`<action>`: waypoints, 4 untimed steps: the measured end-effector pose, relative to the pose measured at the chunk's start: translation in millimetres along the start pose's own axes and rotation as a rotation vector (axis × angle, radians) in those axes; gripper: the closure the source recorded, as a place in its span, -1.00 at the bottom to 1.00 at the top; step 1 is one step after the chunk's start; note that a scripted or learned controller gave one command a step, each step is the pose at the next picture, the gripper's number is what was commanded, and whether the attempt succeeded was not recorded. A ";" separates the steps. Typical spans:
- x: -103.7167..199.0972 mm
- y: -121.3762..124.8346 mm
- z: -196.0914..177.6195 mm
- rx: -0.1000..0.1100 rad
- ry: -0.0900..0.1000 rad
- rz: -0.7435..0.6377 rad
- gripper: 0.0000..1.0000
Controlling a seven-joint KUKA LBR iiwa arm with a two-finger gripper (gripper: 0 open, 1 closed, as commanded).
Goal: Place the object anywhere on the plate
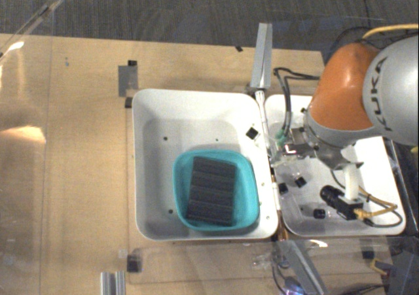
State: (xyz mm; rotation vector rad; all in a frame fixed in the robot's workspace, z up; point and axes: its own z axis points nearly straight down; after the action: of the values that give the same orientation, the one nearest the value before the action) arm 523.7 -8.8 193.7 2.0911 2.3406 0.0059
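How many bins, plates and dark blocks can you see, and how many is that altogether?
White bins: 2, left bin and right bin
Teal plates: 1, the plate
Dark ridged blocks: 1, the block, on the plate
Total: 4

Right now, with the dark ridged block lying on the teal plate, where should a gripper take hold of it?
Come straight down and pinch the dark ridged block across its two long edges. It lies flat, and the teal plate has a raised rim that blocks a side approach.
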 end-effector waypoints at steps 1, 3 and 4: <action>35.1 11.8 -4.9 -0.001 0.000 -0.054 1.00; 34.7 13.8 -15.9 -0.006 0.001 -0.053 -1.00; -11.6 -35.3 -158.2 -0.007 -0.002 -0.025 -1.00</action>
State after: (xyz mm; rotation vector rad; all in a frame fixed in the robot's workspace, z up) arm 489.2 -24.5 351.8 2.0582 2.3618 0.0115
